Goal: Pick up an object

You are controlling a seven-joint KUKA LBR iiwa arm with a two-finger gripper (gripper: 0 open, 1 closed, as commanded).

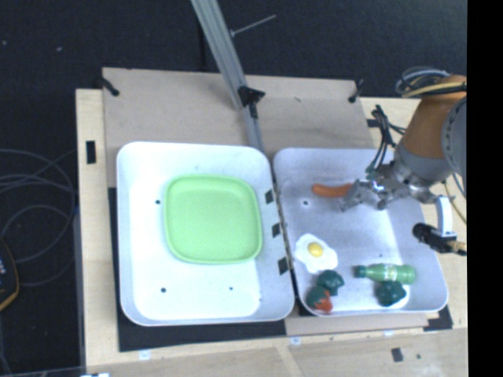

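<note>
the arm is cut off at the picture's right, so just its orange band and grey wrist show, and the gripper is small and dark against the right bin — i cannot tell how it is set. it sits low in that bin's upper part, just beside the right end of one orange sausage; whether they touch is hard to make out, and nothing is plainly held

two white bins lie side by side. the left bin holds one pale green square plate, lying flat near its middle

the right bin holds five small things: the sausage, one fried egg by the left wall, one green bottle lying on its side, one dark green lump just below the bottle, and a green-and-red lump just below the egg — too blurred to name, maybe two pieces

a grey pole slants across the top and ends at the gap between the bins
</note>
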